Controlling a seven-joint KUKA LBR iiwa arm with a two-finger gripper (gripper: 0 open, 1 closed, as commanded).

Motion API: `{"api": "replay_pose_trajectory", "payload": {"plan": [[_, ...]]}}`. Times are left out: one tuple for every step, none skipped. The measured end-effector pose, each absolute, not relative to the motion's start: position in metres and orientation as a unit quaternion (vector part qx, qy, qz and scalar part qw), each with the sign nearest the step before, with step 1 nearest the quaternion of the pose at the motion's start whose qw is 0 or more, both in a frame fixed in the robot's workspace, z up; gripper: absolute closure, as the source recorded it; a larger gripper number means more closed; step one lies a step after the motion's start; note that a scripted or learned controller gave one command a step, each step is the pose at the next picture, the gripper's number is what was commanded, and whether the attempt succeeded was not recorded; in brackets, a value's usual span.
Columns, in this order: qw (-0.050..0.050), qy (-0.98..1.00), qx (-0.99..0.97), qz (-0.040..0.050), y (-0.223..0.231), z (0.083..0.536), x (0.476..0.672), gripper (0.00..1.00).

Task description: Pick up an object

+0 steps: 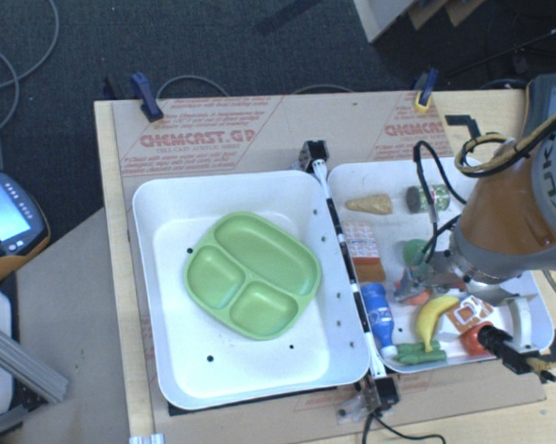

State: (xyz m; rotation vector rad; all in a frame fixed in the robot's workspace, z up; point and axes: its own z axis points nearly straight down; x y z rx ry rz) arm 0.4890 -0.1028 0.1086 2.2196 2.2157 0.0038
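Where compartments curve: smooth green plastic tray (253,274), rounded.

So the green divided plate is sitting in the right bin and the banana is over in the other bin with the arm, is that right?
Not quite. The camera view shows the green divided plate in the left bin, not the right one. The banana does lie in the other bin, the right bin, where the arm reaches in.
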Motion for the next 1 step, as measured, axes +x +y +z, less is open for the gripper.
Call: {"api": "replay_pose_trajectory", "payload": {"plan": [[0.004,0.709,0.705,0.0036,-0.0544,0.2177,0.5293,1.00]]}}
